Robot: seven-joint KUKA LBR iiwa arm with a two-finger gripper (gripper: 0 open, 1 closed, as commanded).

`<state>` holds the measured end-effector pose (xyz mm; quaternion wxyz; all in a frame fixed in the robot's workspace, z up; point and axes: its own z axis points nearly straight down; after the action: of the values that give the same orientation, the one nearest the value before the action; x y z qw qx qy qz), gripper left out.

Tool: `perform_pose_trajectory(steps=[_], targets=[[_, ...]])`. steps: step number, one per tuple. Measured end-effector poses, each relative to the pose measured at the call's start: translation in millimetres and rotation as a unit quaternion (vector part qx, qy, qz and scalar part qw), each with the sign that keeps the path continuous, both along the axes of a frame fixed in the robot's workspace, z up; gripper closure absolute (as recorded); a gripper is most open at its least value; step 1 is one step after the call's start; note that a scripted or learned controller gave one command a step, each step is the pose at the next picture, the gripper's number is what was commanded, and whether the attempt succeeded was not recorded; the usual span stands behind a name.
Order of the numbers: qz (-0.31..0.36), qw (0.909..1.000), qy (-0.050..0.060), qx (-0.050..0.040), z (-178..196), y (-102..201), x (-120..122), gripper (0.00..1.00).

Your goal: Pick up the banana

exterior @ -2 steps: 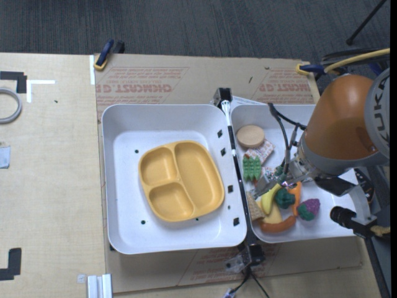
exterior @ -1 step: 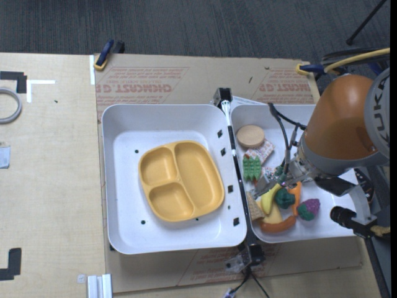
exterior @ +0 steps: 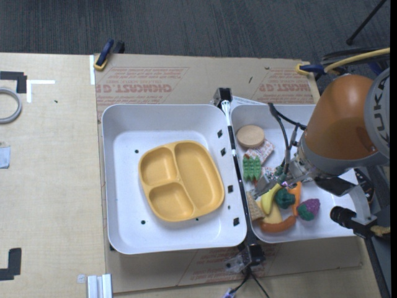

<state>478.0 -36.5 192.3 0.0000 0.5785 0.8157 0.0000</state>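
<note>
Nearest the camera in the right bin [exterior: 347, 231] there's a jumble of toy food: an orange curved piece [exterior: 279, 223], a purple grape-ish thing [exterior: 308, 208], something dark green [exterior: 285, 198], and the banana [exterior: 269, 200] lying wedged among them, probably just dumped there as clutter to make picking harder. The gripper [exterior: 278, 180] is down right at the banana's upper end, basically on top of it, but honestly can't tell whether it's gripping anything. Further back sit a green ridged toy [exterior: 251, 166] and a tan round disc [exterior: 250, 136]. The left bin [exterior: 118, 185] holds a yellow divided plate [exterior: 180, 180].
</note>
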Motion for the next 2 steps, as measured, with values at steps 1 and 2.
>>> perform_pose_trajectory(steps=[1,2], targets=[[0.0,1.0,0.0,0.0,0,0,0,0.0],[0.193,0.9811,0.0,0.0002,-88,-63,8,0.0]])
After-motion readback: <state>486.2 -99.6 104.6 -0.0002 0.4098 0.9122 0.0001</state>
